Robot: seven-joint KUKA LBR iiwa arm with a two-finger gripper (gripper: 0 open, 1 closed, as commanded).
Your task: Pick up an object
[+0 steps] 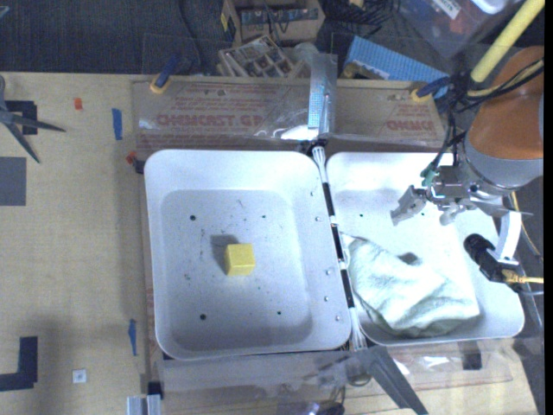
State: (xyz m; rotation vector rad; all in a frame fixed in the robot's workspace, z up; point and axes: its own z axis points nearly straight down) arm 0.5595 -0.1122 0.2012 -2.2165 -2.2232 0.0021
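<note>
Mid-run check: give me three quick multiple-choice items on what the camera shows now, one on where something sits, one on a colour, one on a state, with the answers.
1. Where does the yellow block lie?
A. In the left bin
B. In the right bin
C. On the bench outside the bins

2. What colour is the crumpled cloth?
A. Blue
B. White
C. Red

3. What is the gripper doing?
A. Holding the block
B. Holding the cloth
C. Hanging above the right bin, nothing between its fingers

Answers:
1. A, since the block rests on the floor of the left bin, near its middle.
2. B, since the cloth is pale white, heaped in the near part of the right bin.
3. C, since the fingers are spread above the cloth, with bare bin floor showing between them.
</note>
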